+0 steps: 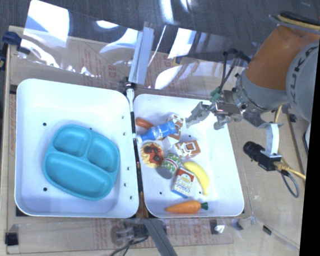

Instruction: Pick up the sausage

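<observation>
The sausage is a small red-orange piece lying in the right bin, in its far left corner, close to the wall between the bins. A blue bottle lies right beside it. My gripper hangs over the far right part of the same bin, well to the right of the sausage. It is open, with one finger on the left, the other on the right, and nothing between them.
The right bin also holds two small cartons, a pizza-like toy, a banana, a red and white carton and a carrot. A blue divided plate lies in the left bin.
</observation>
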You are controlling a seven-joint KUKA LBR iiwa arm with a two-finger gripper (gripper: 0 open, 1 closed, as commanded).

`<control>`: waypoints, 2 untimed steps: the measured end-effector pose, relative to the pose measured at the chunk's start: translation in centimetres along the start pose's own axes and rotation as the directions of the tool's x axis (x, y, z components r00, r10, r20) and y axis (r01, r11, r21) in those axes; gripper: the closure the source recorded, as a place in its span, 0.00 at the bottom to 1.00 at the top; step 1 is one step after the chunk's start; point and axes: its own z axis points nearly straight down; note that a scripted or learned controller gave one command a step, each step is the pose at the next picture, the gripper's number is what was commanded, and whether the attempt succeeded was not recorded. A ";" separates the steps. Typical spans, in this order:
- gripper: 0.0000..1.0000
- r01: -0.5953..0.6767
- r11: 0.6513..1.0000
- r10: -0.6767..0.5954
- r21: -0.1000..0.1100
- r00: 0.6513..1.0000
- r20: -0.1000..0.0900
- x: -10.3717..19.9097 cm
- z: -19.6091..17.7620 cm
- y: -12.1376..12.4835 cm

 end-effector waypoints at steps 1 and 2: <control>0.00 0.130 0.992 -0.130 -0.001 0.991 -0.001 -2.7 12.1 5.8; 0.00 0.036 0.999 -0.036 -0.005 0.999 0.001 4.9 18.6 5.5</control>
